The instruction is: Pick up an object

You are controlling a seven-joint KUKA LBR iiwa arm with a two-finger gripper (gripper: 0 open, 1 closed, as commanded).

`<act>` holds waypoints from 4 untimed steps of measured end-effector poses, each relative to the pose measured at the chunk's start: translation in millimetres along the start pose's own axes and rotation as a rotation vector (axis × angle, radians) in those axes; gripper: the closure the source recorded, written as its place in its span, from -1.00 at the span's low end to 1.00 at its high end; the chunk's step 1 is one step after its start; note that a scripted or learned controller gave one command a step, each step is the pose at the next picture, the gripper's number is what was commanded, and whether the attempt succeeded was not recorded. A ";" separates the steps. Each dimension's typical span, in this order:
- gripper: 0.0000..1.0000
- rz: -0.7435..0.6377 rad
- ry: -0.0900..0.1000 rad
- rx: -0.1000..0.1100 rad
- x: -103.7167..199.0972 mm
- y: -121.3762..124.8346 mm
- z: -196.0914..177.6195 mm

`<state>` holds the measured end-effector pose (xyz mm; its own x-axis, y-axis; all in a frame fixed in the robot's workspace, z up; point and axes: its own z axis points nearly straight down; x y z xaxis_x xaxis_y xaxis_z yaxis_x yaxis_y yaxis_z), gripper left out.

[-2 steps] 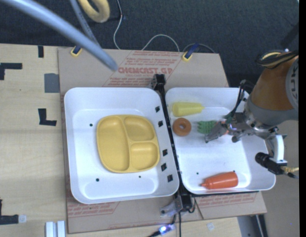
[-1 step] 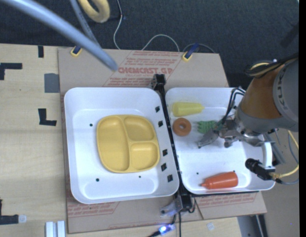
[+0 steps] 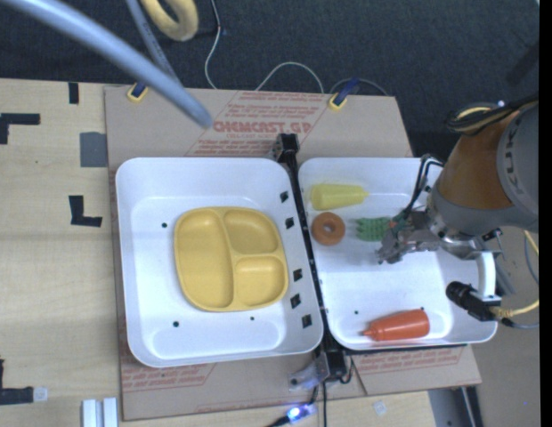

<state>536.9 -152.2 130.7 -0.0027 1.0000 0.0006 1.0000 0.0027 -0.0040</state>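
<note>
Cardboard sheet (image 3: 258,123) under both white bins (image 3: 133,238), dark carpet (image 3: 392,25) behind; can't tell the gripper (image 3: 389,245) state, it's beside the green toy (image 3: 371,229).

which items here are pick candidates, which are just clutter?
Pick candidates, right bin:
- yellow corn cob
- brown doughnut
- green toy, closest to the gripper
- orange carrot

Lying about:
- yellow divided plate in the left bin
- cardboard sheet under both bins
</note>
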 end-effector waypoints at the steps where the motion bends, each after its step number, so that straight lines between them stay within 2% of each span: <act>1: 1.00 0.001 -0.002 -0.008 -4.7 10.0 -51.7; 2: 1.00 0.001 -0.002 -0.009 -4.5 11.1 -104.8; 3: 1.00 -0.003 0.001 -0.003 44.0 7.2 -110.6; 4: 1.00 -0.004 0.001 -0.001 102.8 4.2 -97.1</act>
<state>541.1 -49.5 227.9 -0.0067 1.0000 0.0018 1.0000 0.0067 -0.0028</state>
